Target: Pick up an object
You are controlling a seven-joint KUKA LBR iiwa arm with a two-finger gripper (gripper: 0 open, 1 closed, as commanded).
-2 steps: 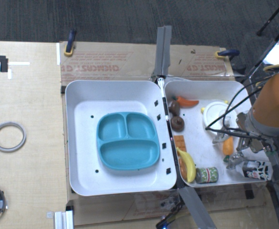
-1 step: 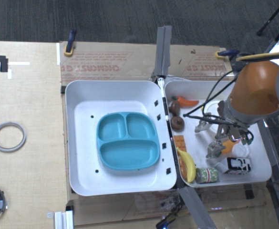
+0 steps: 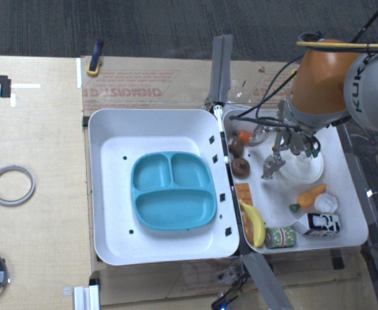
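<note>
We see two white bins side by side: the left bin [image 3: 105, 173] carries only a blue divided plate [image 3: 174, 190], lying flat near its middle, while the right bin [image 3: 349, 199] holds the clutter any pick must come from. The arm [image 3: 327, 76] reaches in from the right and hangs its gripper [image 3: 274, 166] over the upper middle of that bin, above bare white floor, with nothing visible between its tips; whether they stand apart or together we cannot tell, since they blur into cables and metalwork. The candidates sit mostly along the bin's edges, which we judge makes them awkward: a chocolate doughnut [image 3: 241, 167] and a small brown piece [image 3: 235, 146] hug the left wall, with an orange bit [image 3: 243, 136] just above them, and a banana [image 3: 254, 223] lies along the same wall lower down, beside an orange cracker-like slab [image 3: 243, 193]. A green-labelled can [image 3: 280, 237] lies on its side near the front wall, a carrot [image 3: 310, 196] rests tilted near a white lump [image 3: 327, 203], and a small black-and-white item [image 3: 322, 223] sits below them. A translucent round lid or dish [image 3: 305, 166] lies just beside the gripper. We judge the arm is positioning for a descent, with nothing lifted yet.
</note>
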